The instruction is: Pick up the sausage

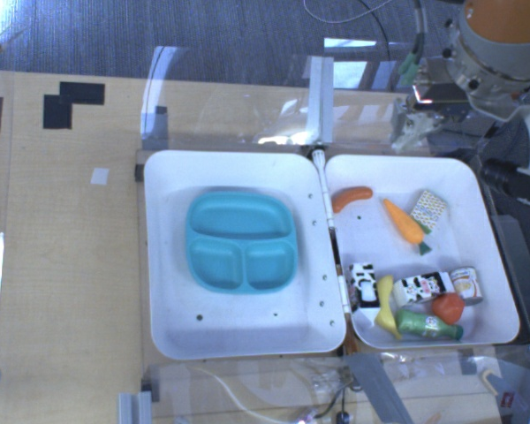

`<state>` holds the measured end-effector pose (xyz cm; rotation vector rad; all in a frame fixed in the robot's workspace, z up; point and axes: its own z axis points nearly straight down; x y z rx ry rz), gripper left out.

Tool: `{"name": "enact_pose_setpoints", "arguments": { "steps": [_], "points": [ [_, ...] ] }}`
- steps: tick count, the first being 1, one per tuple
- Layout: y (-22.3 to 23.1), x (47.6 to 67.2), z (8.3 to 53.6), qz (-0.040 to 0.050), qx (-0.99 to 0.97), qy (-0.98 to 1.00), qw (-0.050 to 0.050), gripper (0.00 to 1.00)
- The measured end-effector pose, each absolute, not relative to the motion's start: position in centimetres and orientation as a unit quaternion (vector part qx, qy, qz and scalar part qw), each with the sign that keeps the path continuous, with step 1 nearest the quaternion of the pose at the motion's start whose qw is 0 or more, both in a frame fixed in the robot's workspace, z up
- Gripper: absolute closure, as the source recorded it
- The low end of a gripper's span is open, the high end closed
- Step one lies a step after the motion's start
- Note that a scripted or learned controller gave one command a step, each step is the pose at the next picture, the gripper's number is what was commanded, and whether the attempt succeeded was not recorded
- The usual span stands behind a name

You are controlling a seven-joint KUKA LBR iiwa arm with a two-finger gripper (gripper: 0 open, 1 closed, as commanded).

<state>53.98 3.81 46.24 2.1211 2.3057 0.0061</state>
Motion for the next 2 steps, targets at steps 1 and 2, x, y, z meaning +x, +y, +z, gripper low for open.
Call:
{"name": "enact_pose_setpoints", "arguments": {
  "steps": [1,2],
  "points": [
    [4.0,54.3,47.2,0.0023,0.674,0.738,0.005,1.0],
    [4.7,59.0,43.3,0.0004,0.631,0.776,0.001,1.0]
  ]
}}
